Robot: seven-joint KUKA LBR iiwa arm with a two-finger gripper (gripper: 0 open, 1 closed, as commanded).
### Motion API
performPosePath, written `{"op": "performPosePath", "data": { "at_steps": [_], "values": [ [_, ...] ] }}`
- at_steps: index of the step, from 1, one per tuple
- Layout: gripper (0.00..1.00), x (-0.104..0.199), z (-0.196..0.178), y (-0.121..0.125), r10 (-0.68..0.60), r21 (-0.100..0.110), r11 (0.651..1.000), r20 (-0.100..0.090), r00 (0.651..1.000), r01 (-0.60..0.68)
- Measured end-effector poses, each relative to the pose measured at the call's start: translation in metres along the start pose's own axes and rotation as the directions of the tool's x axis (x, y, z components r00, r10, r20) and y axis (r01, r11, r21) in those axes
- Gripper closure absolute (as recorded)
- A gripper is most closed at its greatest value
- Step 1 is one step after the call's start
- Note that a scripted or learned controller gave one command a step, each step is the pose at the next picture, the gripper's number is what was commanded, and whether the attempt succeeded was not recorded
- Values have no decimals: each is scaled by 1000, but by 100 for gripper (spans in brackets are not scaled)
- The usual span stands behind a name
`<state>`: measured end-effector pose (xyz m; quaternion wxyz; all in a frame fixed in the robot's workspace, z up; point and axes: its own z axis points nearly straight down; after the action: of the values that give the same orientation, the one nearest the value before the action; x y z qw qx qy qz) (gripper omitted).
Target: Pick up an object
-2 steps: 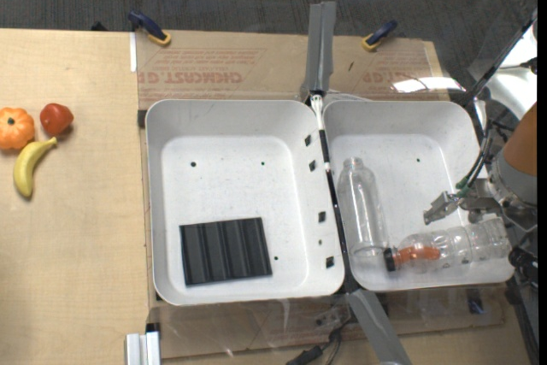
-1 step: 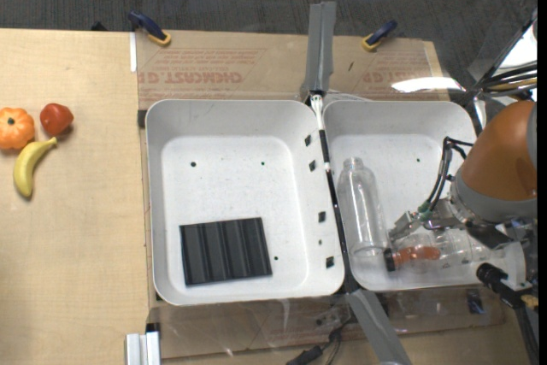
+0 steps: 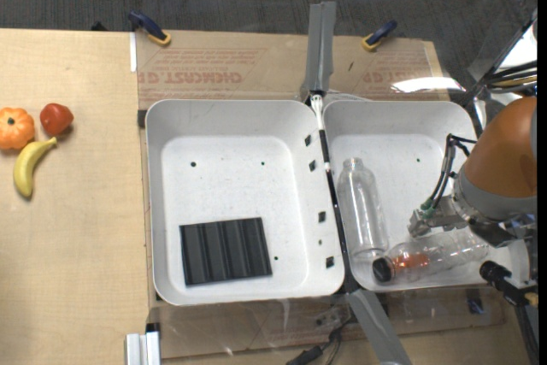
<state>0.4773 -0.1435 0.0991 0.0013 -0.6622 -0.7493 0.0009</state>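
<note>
Bins (image 3: 231, 120) come to two, side by side, white and shallow, and you see three loose things in them: one black ribbed mat (image 3: 225, 250) flat in the left bin's near part, and two clear plastic bottles in the right bin. One bottle (image 3: 360, 207) lies lengthwise just beside the wall between the bins; the other bottle (image 3: 425, 260), with a dark cap and something reddish inside, lies crosswise along the near wall, its cap end close to the first bottle's base. Your gripper (image 3: 430, 218) sits low in the right bin directly above that crosswise bottle, and you cannot tell how its fingers stand, nor whether they touch the bottle. The left bin's far half is bare, as is the right bin's far half, so open room lies toward the back; the near right corner is crowded by arm and bottles. The bins rest on cardboard held by two clamps (image 3: 149, 27) at its far edge. On the pale table (image 3: 68, 269) at left lie three toy fruits (image 3: 31, 145): one orange, one red, one banana. Dark carpet runs behind.
</note>
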Motion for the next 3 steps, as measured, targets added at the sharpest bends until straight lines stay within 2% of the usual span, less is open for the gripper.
{"op": "performPosePath", "data": {
  "at_steps": [1, 2, 3],
  "values": [
    [0, 0, 0, 0, 0, 0, 1000, 0, 1000, 0],
    [0, 6, -43, 1, -97, -3, 995, 2, 995, 97],
    [0, -79, -61, -10, 71, -3, 997, 2, 997, -71]
  ]
}}
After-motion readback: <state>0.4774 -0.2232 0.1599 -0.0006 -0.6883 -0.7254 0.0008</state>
